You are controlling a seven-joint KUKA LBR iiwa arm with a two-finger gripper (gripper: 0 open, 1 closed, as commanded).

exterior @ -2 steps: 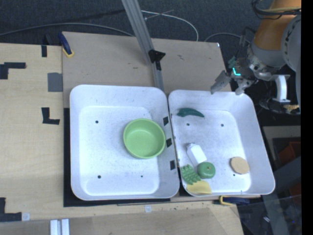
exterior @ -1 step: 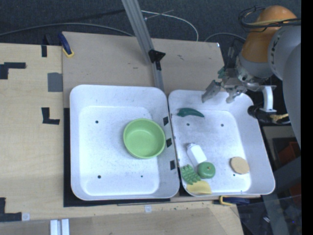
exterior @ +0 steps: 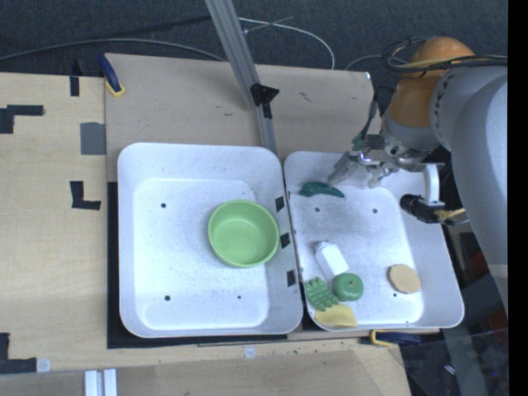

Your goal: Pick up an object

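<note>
Best lowered squarely over the dark green leaf-shaped piece at the right bin's far-left corner, just beside the hand, closure state impossible to tell.

Glossy plastic green bowl, matt speckled white bins, pale wood-look bench, metal pole.

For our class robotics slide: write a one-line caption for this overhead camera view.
Robot hand beside a dark green object in the right bin; green bowl in the left bin.
</note>
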